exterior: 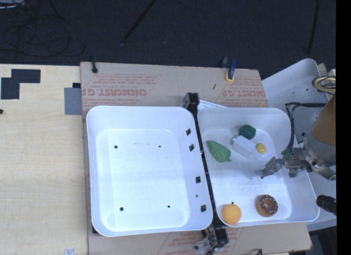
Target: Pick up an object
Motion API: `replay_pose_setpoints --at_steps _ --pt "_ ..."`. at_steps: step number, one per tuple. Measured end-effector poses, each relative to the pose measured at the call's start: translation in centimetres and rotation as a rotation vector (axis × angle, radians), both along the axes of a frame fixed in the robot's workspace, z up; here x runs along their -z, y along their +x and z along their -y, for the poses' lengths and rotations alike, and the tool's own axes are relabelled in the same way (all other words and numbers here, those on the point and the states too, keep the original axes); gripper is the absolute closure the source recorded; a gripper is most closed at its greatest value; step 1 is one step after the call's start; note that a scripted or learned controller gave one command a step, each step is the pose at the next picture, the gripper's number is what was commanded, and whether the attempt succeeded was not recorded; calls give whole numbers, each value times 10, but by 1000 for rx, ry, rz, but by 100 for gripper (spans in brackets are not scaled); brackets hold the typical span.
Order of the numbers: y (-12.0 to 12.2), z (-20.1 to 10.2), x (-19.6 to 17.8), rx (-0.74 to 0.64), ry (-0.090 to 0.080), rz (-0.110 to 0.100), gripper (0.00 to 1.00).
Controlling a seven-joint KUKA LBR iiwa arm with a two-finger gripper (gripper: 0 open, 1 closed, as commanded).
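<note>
Arm came in from the right, tool [272,167] low over the right bin [285,119], near its right wall. Couldn't tell the tool's state at this resolution; nothing visibly in it.

Right bin contents:
- green leafy-looking piece [219,151] left of center, close to the divider
- dark green round item [247,131] toward the back
- clear/white packet [242,146] just in front of it, with a small yellow item [260,148] beside it
- orange ball [231,214] at the front-left corner
- brown donut-shaped item [266,205] at the front, right of the ball

The tool sat right of the packet/yellow cluster and behind the donut, touching none of them as far as visible. All objects lay on the bin floor.

Left bin [98,139] sat alongside, both on cardboard [164,84] over the tabletop [38,155].
</note>
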State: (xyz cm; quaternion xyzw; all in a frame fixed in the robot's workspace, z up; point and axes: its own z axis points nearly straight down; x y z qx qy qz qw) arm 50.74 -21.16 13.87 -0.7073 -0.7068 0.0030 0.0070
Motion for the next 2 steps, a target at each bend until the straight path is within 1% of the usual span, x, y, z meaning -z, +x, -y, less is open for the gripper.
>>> replay_pose_setpoints --at_steps 1,2 --pt "2 2 -18 0 -3 9 100" --pt "2 2 -17 1 -3 8 0"
